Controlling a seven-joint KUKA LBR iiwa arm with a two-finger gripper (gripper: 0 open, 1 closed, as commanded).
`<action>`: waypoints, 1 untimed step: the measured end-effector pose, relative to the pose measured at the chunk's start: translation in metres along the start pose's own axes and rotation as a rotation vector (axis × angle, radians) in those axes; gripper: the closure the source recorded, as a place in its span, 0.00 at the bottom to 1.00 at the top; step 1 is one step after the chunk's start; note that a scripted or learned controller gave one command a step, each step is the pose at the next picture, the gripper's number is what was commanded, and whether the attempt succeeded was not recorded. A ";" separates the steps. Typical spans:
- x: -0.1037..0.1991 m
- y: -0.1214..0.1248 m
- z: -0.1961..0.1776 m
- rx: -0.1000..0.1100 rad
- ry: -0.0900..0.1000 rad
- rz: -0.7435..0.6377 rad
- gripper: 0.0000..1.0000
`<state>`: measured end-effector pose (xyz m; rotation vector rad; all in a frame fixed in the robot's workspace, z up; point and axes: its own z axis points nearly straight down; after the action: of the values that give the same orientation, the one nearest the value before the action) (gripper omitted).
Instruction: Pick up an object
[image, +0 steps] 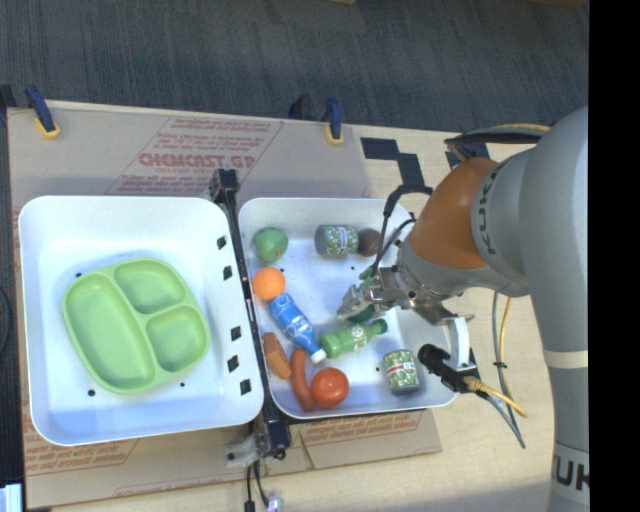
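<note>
Gripper (362, 298) low in right bin (300, 215), poised above green bottle (352, 338); finger spread: cannot tell. Approach step; next: descend, close squarely on bottle.

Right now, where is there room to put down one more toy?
Left bin: bare white floor all round the green tray, most above it. Right bin: crowded; a small bare patch between the green apple and the can.
</note>
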<state>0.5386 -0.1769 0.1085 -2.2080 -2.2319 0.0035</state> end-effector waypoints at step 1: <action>0.067 0.073 -0.047 -0.002 0.002 0.004 1.00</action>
<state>0.6108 -0.1090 0.1556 -2.2124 -2.2273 -0.0018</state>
